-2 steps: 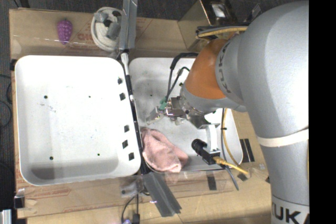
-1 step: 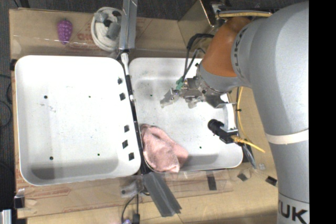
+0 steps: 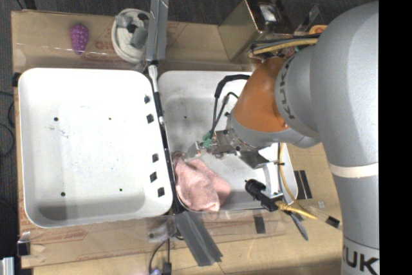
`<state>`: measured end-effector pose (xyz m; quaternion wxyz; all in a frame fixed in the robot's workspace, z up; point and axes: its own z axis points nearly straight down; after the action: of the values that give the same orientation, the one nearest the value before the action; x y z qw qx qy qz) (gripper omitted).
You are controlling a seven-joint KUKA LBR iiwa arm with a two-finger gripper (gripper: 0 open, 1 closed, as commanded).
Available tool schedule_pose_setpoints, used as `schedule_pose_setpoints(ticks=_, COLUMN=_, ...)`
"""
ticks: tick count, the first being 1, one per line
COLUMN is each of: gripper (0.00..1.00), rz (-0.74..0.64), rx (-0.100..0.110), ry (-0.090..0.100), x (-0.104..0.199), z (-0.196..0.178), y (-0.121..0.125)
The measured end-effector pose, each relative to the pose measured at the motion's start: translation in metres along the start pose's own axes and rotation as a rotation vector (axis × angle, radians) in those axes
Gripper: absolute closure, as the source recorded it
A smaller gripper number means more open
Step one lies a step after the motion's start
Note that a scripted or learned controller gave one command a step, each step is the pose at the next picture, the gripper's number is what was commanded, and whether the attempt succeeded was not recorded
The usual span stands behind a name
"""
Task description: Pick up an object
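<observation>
While the arm (image 3: 335, 93) reaches low into the right bin (image 3: 193, 90), you see the pink cloth (image 3: 198, 185) in its near left corner, just beside the end effector (image 3: 215, 146). Its state I cannot tell.

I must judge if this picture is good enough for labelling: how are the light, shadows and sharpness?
Camera view: even, soft light; the left bin looks very bright, with a soft shadow along its near wall. The pink cloth is sharp enough to show its folds. The arm is large and close, covering part of the right bin. The purple object is small and without detail.
</observation>
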<state>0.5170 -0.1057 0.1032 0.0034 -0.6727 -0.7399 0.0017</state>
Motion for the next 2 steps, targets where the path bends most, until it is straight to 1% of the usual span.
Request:
schedule_pose_setpoints(ticks=1, gripper=0.00, rz=-0.005, rx=-0.002, ry=-0.001, x=-0.001, z=-0.019, y=0.044)
schedule_pose_setpoints(ticks=2, gripper=0.00, rz=-0.050, rx=-0.002, ry=-0.001, x=-0.020, z=0.013, y=0.112)
